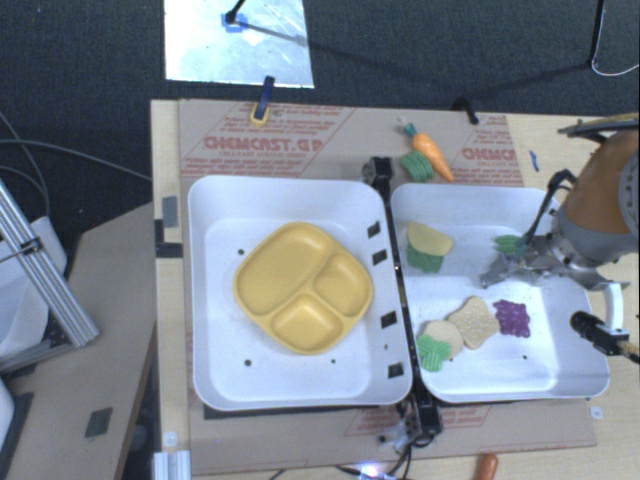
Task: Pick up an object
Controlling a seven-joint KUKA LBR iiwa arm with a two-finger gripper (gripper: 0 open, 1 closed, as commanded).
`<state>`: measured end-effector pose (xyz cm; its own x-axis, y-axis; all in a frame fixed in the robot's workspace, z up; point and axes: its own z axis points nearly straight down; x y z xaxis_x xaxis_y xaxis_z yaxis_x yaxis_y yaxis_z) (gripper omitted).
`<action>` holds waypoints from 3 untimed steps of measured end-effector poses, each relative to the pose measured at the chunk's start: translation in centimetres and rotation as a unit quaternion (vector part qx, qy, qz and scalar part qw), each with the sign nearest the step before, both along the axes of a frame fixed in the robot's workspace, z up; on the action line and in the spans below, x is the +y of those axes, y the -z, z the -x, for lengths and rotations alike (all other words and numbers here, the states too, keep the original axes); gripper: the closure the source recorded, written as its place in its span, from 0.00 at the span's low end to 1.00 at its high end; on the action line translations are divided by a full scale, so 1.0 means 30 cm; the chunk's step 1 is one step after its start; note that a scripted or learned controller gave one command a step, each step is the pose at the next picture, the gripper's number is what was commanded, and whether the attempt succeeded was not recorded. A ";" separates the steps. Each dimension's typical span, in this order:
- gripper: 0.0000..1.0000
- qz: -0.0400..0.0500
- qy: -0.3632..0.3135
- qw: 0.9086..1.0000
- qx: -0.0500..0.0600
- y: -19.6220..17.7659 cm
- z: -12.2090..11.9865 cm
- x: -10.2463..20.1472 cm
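Camera view: tabletop [330, 133] carries two white bins side by side. Left bin [215, 268] holds a yellow divided plate [303, 286], sitting flat near the middle.

Right bin [570, 363] holds the toy food: a yellow-topped piece with a green base [427, 246] near the upper left corner, a tan bread-like slice [474, 321] lower middle, a smaller tan piece with a green leafy end [436, 343] touching its left side, purple grapes [512, 317] just right of the slice, and a green leafy piece [510, 243] near the upper right.

Toy carrot [430, 154] lies outside the bins, on the tabletop just above the right bin.

Arm comes in from the right, orange band above the wrist. Gripper [497, 271] is low over the right bin, between the green leafy piece and the grapes, just above the grapes. Cannot tell if it's apart or together; too dark and small. Nothing visibly between it.
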<state>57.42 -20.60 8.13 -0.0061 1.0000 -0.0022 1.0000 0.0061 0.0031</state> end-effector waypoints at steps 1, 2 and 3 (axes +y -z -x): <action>0.00 0.000 -0.001 1.000 -0.004 -0.018 -0.263 0.002; 0.00 -0.002 0.004 1.000 0.004 -0.009 0.031 -0.003; 0.00 0.000 0.000 1.000 -0.002 -0.015 -0.168 0.000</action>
